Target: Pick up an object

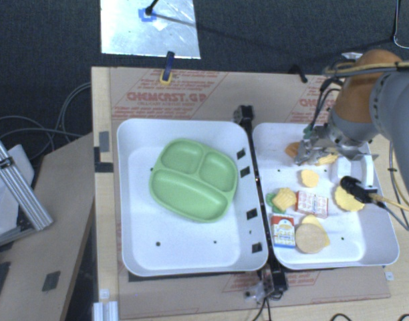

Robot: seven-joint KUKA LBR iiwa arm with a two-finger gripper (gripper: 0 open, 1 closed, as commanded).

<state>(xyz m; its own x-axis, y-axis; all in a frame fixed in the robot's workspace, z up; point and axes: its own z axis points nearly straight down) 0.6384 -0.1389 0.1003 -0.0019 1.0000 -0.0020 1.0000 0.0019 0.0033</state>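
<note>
Overhead, the arm [385, 92] reaches in from the right over the right bin [385, 246]; the left bin [134, 246] holds a green divided plate [193, 179], tilted; the gripper [311, 149] sits low at the right bin's upper left, beside an orange-brown piece [293, 150], and whether it is released or clenched I cannot tell; below lie a round tan disc [311, 237], a yellow banana-like piece [349, 198], a pink-white pack [312, 203], a small carton [283, 231], a corn-like piece [283, 198] and a yellow chip [309, 178], all loose.
</note>
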